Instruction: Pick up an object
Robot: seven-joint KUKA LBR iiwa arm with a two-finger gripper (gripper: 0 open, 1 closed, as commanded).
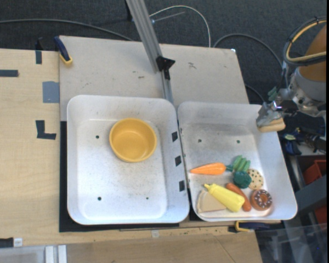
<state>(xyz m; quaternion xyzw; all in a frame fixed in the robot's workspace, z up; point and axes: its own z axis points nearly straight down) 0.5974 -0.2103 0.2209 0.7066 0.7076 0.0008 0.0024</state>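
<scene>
The two shallow white bins look like moulded plastic, smooth but scuffed: the left white bin is speckled with dark grime, and the right white bin beside it shows a greyish, worn matt floor. In the left bin, the round yellow bowl looks like smooth plastic with a soft sheen. The toy foods in the right bin, among them an orange carrot and a yellow bottle, appear glossy plastic. Left of the bins, the counter shows pale, matt wood grain. Above them, a slanted grey bar looks like brushed metal.
</scene>
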